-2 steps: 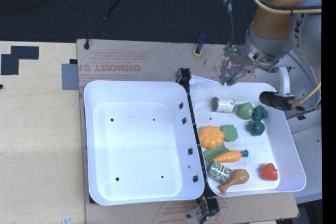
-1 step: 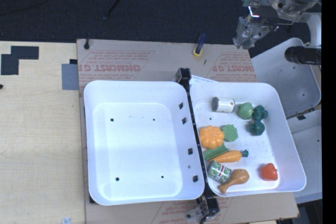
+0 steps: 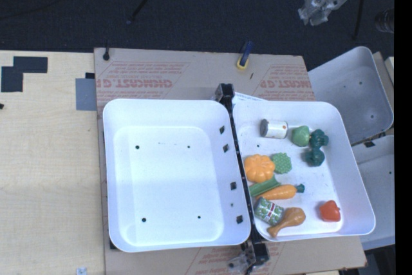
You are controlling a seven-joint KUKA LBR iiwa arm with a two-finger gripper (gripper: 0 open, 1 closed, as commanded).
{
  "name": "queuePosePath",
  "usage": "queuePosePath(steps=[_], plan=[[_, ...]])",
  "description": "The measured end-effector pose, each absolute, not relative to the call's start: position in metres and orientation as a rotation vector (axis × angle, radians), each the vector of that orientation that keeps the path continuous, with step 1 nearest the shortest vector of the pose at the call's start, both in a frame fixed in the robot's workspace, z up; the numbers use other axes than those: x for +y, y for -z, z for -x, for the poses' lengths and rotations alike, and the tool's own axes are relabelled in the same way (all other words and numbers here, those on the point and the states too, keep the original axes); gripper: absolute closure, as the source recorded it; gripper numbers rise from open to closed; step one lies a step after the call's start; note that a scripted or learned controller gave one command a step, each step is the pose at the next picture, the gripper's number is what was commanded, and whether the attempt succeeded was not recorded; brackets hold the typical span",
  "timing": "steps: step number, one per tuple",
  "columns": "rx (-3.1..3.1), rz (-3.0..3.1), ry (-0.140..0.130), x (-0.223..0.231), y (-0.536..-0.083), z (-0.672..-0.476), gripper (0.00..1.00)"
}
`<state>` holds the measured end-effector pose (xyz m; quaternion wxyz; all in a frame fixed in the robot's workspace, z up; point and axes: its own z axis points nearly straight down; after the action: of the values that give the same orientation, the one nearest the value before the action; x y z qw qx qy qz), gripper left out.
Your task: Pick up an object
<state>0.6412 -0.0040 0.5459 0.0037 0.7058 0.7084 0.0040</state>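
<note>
Camera view is showing small plastic toy foods lying clustered in the right white bin, at four o'clock; the grey gripper is hanging at one o'clock, grip state unreadable. Approach is pending: descending over one piece comes next.

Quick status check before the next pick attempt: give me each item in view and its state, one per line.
gripper: raised above the bench, away from the bins, holding nothing
can: lying on its side in the right bin
pumpkin: resting in the bin, touching the green block
carrot: lying flat
drumstick: lying flat beside the small jar
red pepper: sitting apart from the others
left bin: flat on the bench
</note>
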Motion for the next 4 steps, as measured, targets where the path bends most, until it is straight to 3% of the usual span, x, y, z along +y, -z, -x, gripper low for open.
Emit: queuePosePath(steps=[1, 2, 3, 4], plan=[[2.233, -2.221, 0.007, 0.036, -0.508, -0.514, 1.0], [2.232, -2.224, 0.018, 0.065, -0.412, -0.473, 1.0], [2.222, -2.212, -0.013, 0.121, -0.518, -0.567, 1.0], [2.228, -2.231, 0.029, 0.122, -0.375, -0.504, 1.0]])
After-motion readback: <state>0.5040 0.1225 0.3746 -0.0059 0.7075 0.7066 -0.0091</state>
